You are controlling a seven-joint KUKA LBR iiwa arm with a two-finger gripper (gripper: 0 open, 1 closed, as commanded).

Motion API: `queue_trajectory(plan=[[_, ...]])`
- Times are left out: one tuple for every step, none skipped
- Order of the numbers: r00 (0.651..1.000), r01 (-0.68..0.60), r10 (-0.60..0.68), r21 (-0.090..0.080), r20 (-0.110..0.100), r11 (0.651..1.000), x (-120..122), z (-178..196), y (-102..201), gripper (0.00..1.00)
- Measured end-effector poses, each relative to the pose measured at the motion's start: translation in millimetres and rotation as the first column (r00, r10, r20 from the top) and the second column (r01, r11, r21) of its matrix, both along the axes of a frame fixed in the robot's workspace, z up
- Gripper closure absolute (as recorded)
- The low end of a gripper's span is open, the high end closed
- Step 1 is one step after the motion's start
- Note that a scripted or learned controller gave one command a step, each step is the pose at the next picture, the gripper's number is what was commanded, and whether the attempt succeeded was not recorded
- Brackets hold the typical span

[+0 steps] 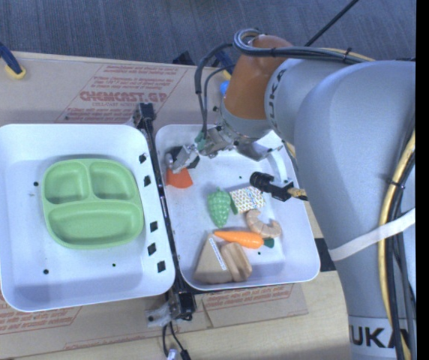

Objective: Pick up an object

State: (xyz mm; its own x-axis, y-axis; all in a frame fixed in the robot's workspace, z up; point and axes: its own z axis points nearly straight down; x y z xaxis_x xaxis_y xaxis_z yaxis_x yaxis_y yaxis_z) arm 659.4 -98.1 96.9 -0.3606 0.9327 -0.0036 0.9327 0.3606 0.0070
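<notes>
Gripper [178, 157]: low in the upper-left corner of the right bin [198, 217]; I cannot tell how far it is open or whether it holds anything. orange piece [179, 178]: just below it in frame. Lower right I log green bunch [218, 207], checkered packet [246, 198], shrimp [262, 223], carrot [238, 238], sandwich wedge [216, 262]. left bin [16, 201]: green divided plate [92, 202].

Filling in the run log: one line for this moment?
gripper | right bin, far-left corner | next to orange block | grasp unconfirmed
</notes>
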Motion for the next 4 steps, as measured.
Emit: queue_trajectory(plan=[[1.0, 0.0, 0.0, 0.0, 0.0, 1.0, 0.0, 0.0, 0.0, 0.0], [1.0, 0.0, 0.0, 0.0, 0.0, 1.0, 0.0, 0.0, 0.0, 0.0], [1.0, 0.0, 0.0, 0.0, 0.0, 1.0, 0.0, 0.0, 0.0, 0.0], [1.0, 0.0, 0.0, 0.0, 0.0, 1.0, 0.0, 0.0, 0.0, 0.0]])
